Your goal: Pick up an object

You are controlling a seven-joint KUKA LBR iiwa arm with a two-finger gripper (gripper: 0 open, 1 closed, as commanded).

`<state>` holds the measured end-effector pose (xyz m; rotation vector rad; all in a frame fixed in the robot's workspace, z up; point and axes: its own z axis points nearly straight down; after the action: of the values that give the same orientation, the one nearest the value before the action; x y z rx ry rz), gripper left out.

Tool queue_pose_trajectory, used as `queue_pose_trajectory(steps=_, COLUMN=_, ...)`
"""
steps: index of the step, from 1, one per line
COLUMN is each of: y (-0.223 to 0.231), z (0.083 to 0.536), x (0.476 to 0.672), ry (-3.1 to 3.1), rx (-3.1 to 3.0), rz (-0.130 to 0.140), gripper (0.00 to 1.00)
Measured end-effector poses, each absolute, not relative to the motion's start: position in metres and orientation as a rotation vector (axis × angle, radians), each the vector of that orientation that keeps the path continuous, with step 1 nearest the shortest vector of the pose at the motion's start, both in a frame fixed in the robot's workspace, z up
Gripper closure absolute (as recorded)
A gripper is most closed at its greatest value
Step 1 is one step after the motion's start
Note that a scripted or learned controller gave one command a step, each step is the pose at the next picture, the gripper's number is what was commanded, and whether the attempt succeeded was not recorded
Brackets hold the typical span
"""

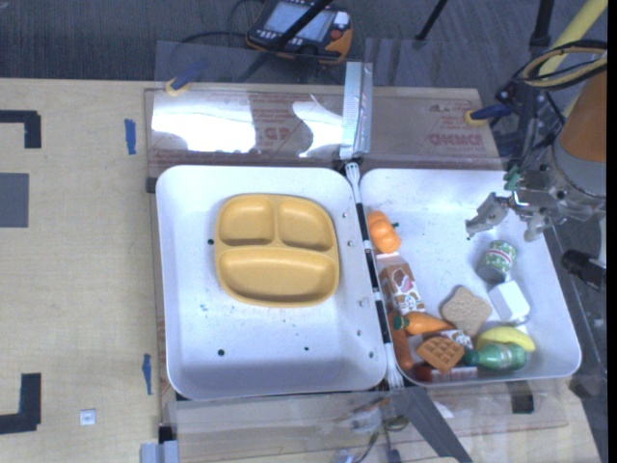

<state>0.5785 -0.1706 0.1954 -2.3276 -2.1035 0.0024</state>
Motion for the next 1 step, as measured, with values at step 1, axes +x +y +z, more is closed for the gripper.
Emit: queue_pose_trajectory(steps=1, y=-0.1867, z=0.2853, x=0.5924, ry=-2.224, rx=-2.222, rz=-0.001, gripper=0.00)
